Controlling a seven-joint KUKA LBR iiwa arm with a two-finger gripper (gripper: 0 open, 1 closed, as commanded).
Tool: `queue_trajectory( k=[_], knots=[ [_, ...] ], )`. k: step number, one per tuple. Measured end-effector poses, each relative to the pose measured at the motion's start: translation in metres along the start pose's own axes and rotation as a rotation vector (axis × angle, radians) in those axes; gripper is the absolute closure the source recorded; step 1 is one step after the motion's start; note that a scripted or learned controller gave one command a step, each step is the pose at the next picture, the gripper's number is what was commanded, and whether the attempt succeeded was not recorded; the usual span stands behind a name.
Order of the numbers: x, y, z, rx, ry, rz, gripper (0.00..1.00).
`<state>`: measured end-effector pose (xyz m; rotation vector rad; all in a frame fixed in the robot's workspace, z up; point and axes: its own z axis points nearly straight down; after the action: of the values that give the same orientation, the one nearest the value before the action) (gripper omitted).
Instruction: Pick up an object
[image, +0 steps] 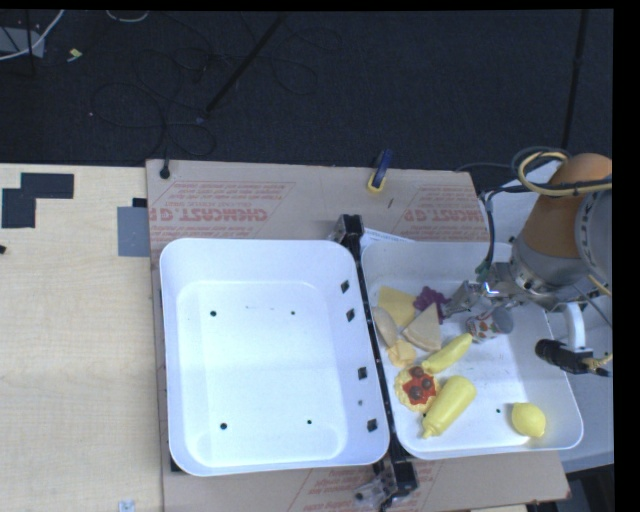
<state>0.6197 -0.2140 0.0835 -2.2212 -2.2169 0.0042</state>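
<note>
My gripper hangs low over the middle of the right bin, reaching in from the right. Just left of it lie a small purple toy and two pale yellow wedges. A small red and white piece sits directly beneath the gripper. A yellow banana-like toy lies in front of it. Nearer the front are a round orange and red piece, a yellow bottle-shaped toy and a lemon. I cannot make out anything held.
The left bin stands beside the right one, with a black divider between them. Both rest on a cardboard sheet. A blue and yellow clamp sits at the back edge. Cables loop near the arm.
</note>
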Motion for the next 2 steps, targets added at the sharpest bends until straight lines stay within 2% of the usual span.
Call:
queue_trajectory(
  k=[1,2],
  knots=[
    [0.0863,-0.0373,-0.0037,0.001,0.003,-0.006,0.00],
    [0.0819,-0.0362,-0.0135,0.000,0.001,0.000,1.00]
  ],
)
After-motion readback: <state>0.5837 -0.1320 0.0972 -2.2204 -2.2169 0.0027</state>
